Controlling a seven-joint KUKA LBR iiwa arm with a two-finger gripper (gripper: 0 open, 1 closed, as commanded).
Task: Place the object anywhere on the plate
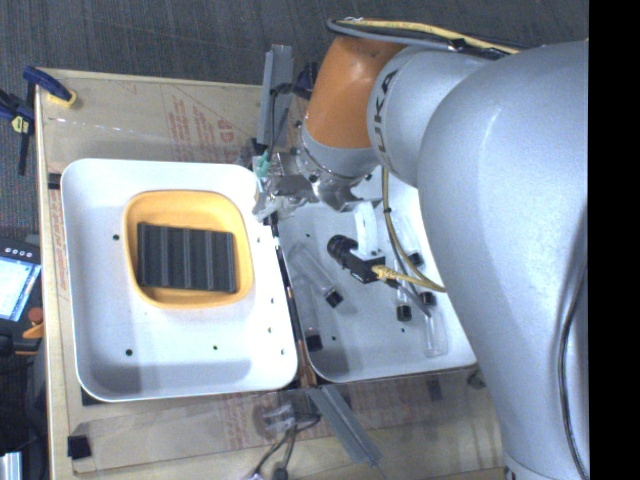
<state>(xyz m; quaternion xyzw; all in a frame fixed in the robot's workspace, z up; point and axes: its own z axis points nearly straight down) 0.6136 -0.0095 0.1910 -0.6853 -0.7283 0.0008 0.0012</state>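
A yellow plate (188, 208) with a dark ridged centre lies in the left white bin (100, 358). My gripper (270, 190) hangs at the far end of the wall between the two bins, just past the plate's right rim. A small teal bit (261, 166) shows at the gripper's tip; I cannot tell whether it is a held object. The right bin (360, 363) holds small black pieces (333, 296) (403, 311) (314, 343).
The arm's big grey body covers the right side of the right bin. A clear tube-like thing (431, 334) lies near that bin's right wall. A blue clamp (48, 84) sits at the bench's far left corner.
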